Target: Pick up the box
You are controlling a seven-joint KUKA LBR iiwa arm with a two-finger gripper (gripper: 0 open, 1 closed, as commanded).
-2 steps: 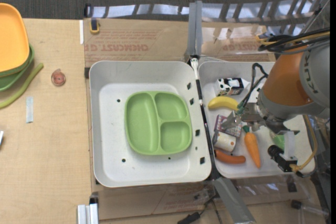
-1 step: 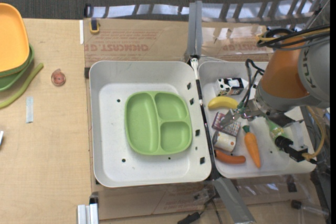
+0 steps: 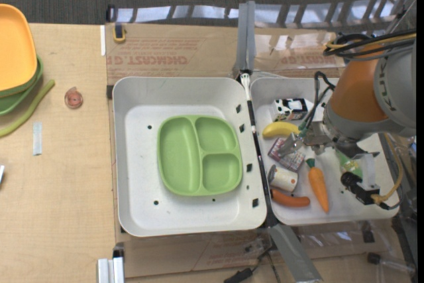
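Observation:
The box (image 3: 285, 153) is a small pink and grey carton lying flat in the right bin (image 3: 379, 209), just below a banana (image 3: 279, 130). My gripper (image 3: 307, 140) hangs low over the bin at the box's upper right corner, close to it or touching it. The grey wrist and orange band (image 3: 354, 93) rise to the right and hide the bin's far right part.
Around the box lie a white cylinder (image 3: 285, 177), a red sausage-like piece (image 3: 290, 199), a carrot (image 3: 319, 188), a black and white item (image 3: 291, 106) and a green piece (image 3: 350, 166). The left bin (image 3: 132, 209) holds a green divided plate (image 3: 200, 155).

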